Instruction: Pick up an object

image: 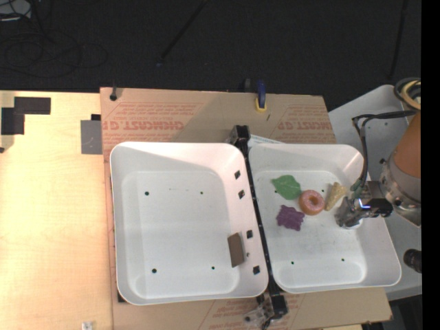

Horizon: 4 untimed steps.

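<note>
Objects for picking lie in the right bin (371,267): beige piece (335,196) by the gripper (349,215) near its right wall, then pink ring (312,202), purple piece (290,217), green leaf (287,185). Gripper state undeterminable. Brown block (236,249) occupies the left bin (130,184).

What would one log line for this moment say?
gripper: low in right white bin | nearest: pale yellow piece | also: pink ring, green leaf, purple toy

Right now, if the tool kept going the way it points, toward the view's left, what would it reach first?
Most likely the pale yellow piece lying just left of the tool, with the pink ring next beyond it. The tool's height over the right bin is unclear, so it might pass above them.
</note>
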Motion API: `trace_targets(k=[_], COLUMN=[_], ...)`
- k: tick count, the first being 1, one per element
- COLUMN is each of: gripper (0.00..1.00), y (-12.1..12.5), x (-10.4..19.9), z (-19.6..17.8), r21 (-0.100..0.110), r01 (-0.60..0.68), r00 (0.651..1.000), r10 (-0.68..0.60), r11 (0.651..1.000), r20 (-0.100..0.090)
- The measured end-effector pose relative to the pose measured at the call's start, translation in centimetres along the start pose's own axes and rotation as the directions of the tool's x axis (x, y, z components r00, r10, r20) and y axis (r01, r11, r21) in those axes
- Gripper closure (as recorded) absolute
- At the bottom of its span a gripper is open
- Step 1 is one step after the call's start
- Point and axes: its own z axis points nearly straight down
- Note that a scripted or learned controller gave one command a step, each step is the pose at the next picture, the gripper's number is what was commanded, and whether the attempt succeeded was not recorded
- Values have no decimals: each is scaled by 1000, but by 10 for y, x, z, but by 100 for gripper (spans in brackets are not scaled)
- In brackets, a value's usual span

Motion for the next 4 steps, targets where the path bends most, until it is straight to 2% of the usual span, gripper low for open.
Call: trace_targets(k=[1,2,3,4], gripper=[100,100,100,100], y=[72,27,-1,4], x=[77,48,27,63], z=[-69,-21,83,-68], r21=[-16,0,5,-22], r01=[14,0,0,8], r00=[1000,1000,1000,1000], r10=[-14,0,0,-8], r11=[1000,1000,1000,1000], r20=[1,1,-1,1])
